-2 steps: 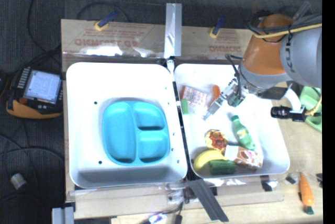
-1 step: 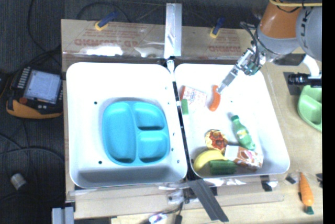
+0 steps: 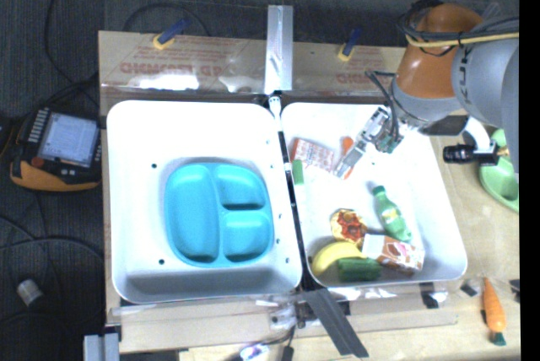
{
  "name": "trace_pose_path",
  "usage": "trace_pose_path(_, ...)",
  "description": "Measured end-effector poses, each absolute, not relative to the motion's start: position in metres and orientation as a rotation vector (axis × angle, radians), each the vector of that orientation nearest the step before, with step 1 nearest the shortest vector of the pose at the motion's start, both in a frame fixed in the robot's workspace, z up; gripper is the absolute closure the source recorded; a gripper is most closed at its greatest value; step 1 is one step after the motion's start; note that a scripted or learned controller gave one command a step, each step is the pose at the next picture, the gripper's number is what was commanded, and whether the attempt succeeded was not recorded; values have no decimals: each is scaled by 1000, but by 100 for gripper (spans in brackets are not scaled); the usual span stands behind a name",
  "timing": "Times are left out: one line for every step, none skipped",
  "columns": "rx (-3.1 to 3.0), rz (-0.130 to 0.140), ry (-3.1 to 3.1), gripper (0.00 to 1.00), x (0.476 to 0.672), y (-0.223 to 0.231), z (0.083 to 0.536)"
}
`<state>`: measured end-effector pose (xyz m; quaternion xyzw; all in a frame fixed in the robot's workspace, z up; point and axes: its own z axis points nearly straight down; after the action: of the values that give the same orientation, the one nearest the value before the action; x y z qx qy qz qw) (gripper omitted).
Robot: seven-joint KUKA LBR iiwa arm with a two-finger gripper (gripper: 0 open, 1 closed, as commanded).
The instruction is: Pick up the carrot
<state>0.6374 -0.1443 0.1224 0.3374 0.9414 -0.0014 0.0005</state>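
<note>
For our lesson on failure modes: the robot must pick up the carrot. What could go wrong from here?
1. The claw hangs by the red-and-white foil packet, so it may grab that instead.
2. The orange tapered carrot-like piece lies outside the shallow white right bin, perhaps beyond easy reach.

Two smooth glossy white plastic bins, matt blue plastic tray in the left one, shiny crinkled wrappers in the right, pale wooden desk, dark rough carpet floor, smooth grey-and-orange arm
</note>
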Motion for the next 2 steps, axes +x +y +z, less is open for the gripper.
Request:
trace_pose_path(1029,-1,2966,0,601,-122,194)
trace_pose_path(897,-4,3010,0,604,-153,141)
